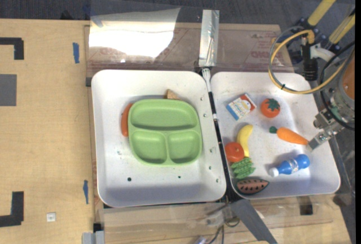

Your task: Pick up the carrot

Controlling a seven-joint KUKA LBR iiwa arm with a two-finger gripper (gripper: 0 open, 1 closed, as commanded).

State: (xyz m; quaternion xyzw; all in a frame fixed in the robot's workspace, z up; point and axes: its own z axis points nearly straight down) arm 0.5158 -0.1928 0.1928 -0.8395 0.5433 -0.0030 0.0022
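Orange carrot (291, 135) lies beside the pincer (320, 136) (its state too blurred to tell).

We see faint reddish print on the brown cardboard sheet (248, 45) behind the bins, but we cannot read its letters.

A green divided tray (164, 131) sat in the left white bin (107, 169) at mid-frame. In the right bin (321, 181) lay a small carton (241, 106), strawberry (271, 107), banana (244, 137), tomato (234, 151), blue bottle (290, 165) and watermelon slice (252, 185).
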